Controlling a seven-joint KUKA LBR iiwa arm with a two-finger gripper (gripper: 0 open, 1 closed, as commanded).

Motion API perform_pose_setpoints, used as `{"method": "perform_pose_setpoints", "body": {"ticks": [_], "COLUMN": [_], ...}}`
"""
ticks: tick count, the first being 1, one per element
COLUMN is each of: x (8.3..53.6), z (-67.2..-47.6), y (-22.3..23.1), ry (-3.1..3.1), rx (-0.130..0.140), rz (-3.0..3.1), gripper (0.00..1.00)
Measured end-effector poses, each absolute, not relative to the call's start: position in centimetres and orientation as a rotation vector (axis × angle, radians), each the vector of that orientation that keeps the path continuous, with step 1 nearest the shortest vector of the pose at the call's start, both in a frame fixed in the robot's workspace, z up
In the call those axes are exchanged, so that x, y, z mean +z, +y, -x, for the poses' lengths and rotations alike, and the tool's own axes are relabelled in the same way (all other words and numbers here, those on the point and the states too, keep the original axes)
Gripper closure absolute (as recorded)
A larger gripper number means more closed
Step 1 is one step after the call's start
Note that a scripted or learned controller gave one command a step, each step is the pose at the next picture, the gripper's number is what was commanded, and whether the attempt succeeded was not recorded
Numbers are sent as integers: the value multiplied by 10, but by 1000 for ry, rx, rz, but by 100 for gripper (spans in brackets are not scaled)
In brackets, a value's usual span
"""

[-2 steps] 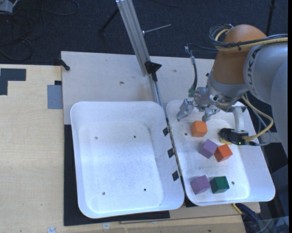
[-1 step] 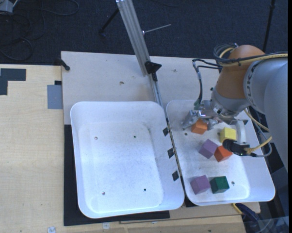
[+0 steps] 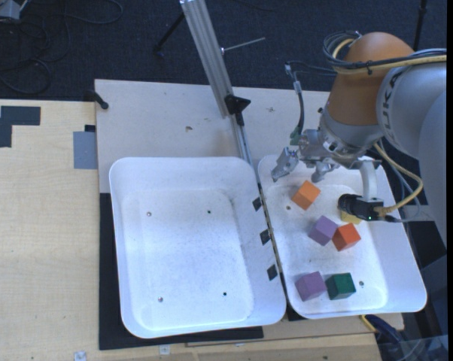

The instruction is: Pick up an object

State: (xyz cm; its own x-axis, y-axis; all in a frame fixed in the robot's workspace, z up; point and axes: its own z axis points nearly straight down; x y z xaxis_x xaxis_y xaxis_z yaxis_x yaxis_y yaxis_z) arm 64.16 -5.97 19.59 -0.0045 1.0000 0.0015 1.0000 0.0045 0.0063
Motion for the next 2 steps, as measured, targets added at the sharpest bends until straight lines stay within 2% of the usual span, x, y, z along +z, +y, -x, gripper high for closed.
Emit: {"method": "perform_pose_setpoints", "body": {"ticks": [1, 2], "x": [114, 89], "z": [-657, -649], "y": [-127, -110], "ry": [2219, 2224], "rx": [-10, -5], "rz": [-2229, -2222], "gripper": [0, 0]}}
